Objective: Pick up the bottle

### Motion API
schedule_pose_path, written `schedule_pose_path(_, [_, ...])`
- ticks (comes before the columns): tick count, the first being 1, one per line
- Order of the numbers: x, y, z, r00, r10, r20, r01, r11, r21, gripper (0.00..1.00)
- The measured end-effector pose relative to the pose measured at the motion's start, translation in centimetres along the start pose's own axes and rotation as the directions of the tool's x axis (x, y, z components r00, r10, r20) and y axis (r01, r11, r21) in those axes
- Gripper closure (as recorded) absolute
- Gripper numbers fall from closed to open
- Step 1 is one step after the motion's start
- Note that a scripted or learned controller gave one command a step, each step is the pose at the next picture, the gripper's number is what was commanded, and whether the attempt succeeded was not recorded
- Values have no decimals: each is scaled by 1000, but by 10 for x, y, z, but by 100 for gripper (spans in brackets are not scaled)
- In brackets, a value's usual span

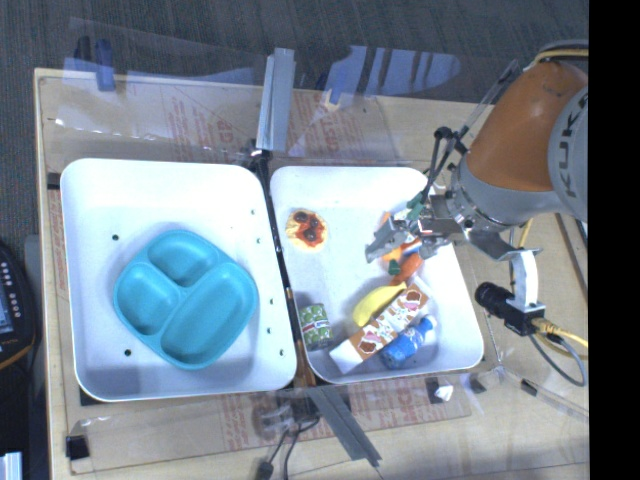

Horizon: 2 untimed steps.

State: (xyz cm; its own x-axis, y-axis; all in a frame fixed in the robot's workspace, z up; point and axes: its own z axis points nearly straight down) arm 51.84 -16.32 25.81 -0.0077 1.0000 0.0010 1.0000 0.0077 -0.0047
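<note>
Grey gripper hangs over the right bin, right above an orange toy; I cannot tell its grip. The blue bottle lies near the bin's front edge, touching a snack box and near a banana.

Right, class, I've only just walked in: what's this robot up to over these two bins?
A grey and orange arm reaches in from the right, its gripper low over the right bin, above an orange item. The bottle lies untouched near the front, beside a banana, carton and can. The left bin holds a blue divided plate.
</note>
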Motion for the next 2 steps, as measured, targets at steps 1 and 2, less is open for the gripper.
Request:
schedule_pose_path(1, [36, -3, 167, 993, 119, 0, -119, 993, -2, 0])
schedule_pose_path(2, [36, -3, 158, 994, 114, 1, -114, 994, -3, 100])
